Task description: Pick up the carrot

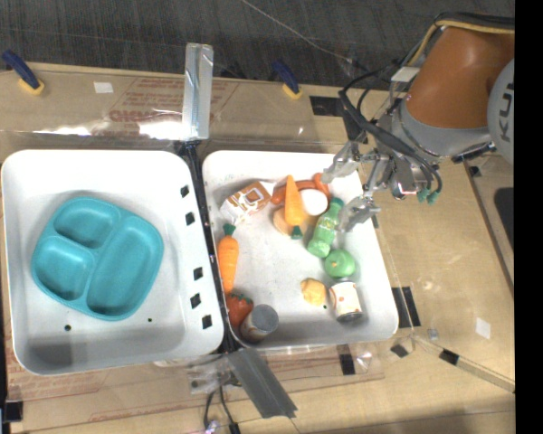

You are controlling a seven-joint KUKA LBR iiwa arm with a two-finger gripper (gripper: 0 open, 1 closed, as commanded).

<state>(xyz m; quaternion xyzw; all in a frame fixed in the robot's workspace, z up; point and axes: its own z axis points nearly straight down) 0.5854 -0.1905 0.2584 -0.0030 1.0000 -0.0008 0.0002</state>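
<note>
I'm at the approach step. My pincer [357, 183] hangs spread and holding nothing over the right bin's [380, 319] upper right corner, just above the green bottle [325, 231]. There are two carrots: one [227, 259] lies along the bin's left wall, well apart; another [292, 203] stands among the clutter near the pincer. Next I judge I must choose one and descend astride it.

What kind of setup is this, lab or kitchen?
Likely a robot lab pick-and-place bench, not a kitchen: two white bins taped to a cardboard-covered table, toy food like the carrot, and a teal divided plate.
</note>
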